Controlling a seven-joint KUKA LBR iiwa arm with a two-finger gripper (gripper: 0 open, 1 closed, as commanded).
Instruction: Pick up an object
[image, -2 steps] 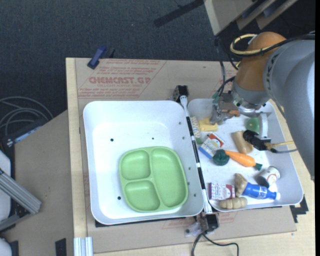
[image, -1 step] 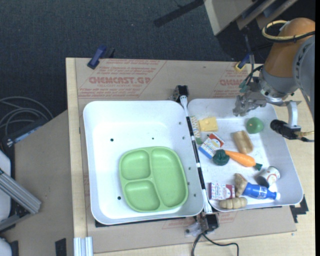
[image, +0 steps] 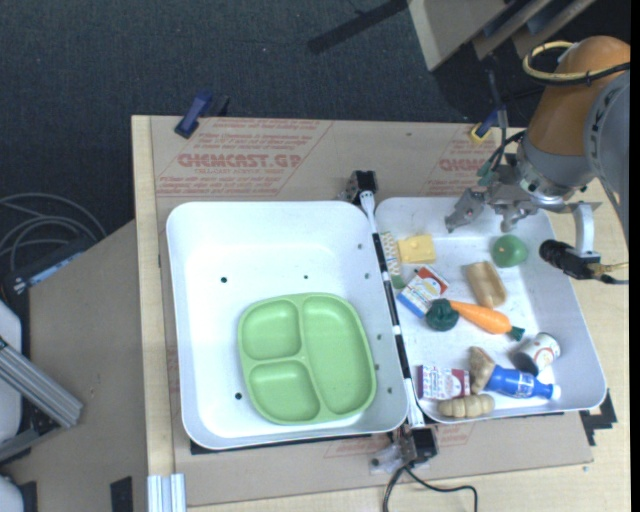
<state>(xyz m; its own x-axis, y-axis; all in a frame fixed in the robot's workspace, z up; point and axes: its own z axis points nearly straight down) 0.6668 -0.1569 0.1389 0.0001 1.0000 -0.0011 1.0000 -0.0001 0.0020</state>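
1. While my gripper hangs over the far part of the right bin, its metal fingers look spread apart with nothing between them; I read the spread from the splayed tips, not from a clean view of the gap.
2. Nearest candidate, by my judgement, is the small green ball, lying on the bin floor just beside the gripper, toward the camera and slightly toward the arm's side.
3. Being round, it has no long axis, so I would not need to turn the wrist; the move turns on a short shift over it and a straight descent.
4. Next nearest are the yellow block, toward the divider between the bins, and the tan bread-shaped piece, whose length runs roughly from far to near.
5. Further off, the carrot lies across the bin, with a dark green lump touching its thin end, which I would avoid.
6. Over in the left bin sits the green divided tray, well apart from the arm.
7. My worry is the ball rolling off when a finger touches it.
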